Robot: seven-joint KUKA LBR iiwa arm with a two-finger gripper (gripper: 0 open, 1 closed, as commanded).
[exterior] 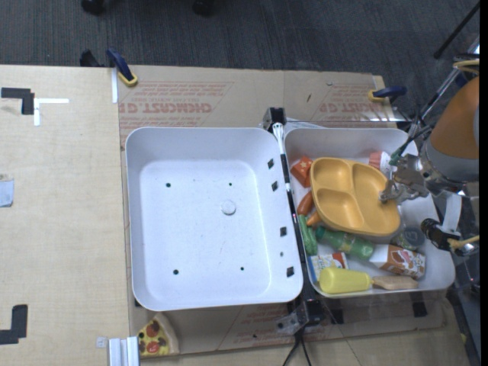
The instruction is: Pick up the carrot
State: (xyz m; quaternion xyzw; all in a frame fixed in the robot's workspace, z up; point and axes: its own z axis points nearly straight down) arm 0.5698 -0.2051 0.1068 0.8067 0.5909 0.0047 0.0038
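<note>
The gripper (395,187) is hanging over the right bin (299,137), at the right edge of the yellow divided plate (354,196); whether it is released or clenched cannot be told from this angle, and nothing is showing between its fingers. The grey arm (457,132) is reaching in behind it from the right.

Directly beside the gripper, the plate is lying tilted across the middle of the bin and is covering much of what is under it. Just below the gripper, a dark round lid (412,237) and a brown packet (402,261) are sitting near the bin's right wall. Further down, a yellow bottle (345,280) is lying along the front wall, with a wooden handle (395,283) touching its right end. A green bottle (347,243) is poking out from under the plate's lower edge.

Across the plate from the gripper, the carrot (305,203) is lying as an orange-red piece against the bin's left wall, partly tucked under the plate's left rim. An orange packet (302,171) is sitting just above it, and a green stick (308,235) just below it.

Farthest off, the left bin (137,227) is standing against the right one. A pizza slice toy (155,336) is lying on the cardboard outside its front corner.
</note>
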